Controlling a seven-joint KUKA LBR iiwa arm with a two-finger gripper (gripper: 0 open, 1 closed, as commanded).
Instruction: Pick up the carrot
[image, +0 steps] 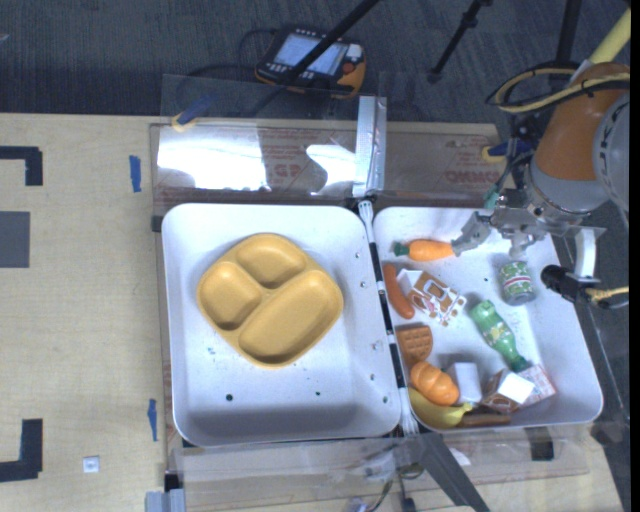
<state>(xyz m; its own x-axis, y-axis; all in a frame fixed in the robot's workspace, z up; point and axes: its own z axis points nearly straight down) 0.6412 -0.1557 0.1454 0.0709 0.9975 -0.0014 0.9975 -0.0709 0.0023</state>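
Note:
The carrot (430, 250), orange with a green stub at its left end, lies flat in the far left corner of the right bin (585, 345). My gripper (494, 240) hangs just to the right of it, low over the bin. It is open, and nothing sits between the fingers. The left fingertip (467, 240) points at the carrot's right end and is close to it or touching it. The other finger (521, 243) stands above a small green can (517, 281).
The right bin also holds a red sausage (397, 291), a red-and-white box (433, 297), a green bottle (497, 335), a waffle (416, 342), an orange (433, 380), a banana (440, 413) and a packet (521, 388). A yellow divided plate (270, 297) lies in the left bin (190, 400).

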